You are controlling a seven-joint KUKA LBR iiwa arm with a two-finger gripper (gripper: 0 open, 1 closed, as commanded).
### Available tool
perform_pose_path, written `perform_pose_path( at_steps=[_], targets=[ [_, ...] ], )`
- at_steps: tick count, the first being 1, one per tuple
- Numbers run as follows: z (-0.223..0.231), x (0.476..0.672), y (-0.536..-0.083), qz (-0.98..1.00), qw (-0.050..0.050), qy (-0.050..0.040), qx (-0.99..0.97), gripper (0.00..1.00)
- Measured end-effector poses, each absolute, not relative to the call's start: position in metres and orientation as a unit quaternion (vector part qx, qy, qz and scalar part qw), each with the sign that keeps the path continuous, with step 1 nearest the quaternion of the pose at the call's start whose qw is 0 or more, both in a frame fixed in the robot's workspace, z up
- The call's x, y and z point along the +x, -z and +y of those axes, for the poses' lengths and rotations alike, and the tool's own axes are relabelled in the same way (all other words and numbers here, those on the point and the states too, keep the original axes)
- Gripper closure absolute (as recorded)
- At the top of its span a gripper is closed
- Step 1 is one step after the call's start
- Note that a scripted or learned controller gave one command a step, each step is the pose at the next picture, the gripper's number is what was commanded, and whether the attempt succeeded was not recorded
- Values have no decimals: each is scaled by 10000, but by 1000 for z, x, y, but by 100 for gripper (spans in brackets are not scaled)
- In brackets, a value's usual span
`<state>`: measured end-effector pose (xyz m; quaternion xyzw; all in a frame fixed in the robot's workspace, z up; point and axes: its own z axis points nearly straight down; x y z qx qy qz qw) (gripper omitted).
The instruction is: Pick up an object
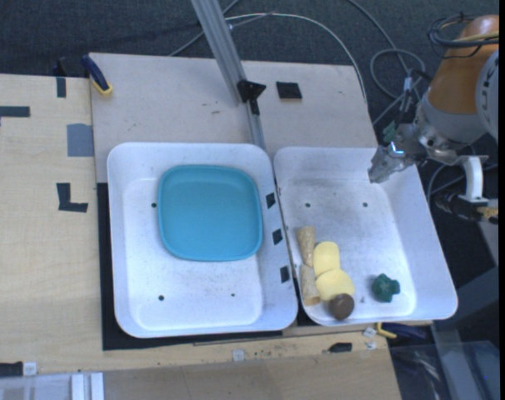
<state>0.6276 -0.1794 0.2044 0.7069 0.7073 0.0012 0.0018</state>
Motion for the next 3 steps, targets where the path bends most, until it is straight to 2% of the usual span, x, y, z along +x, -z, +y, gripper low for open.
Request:
perform_pose_path(
  at_steps=[1, 3],
  targets=[
    [-179, 628, -209, 7072, -1, 2, 7070, 100],
    [-81, 622, -198, 7085, -6, -1, 7057, 100]
  ],
)
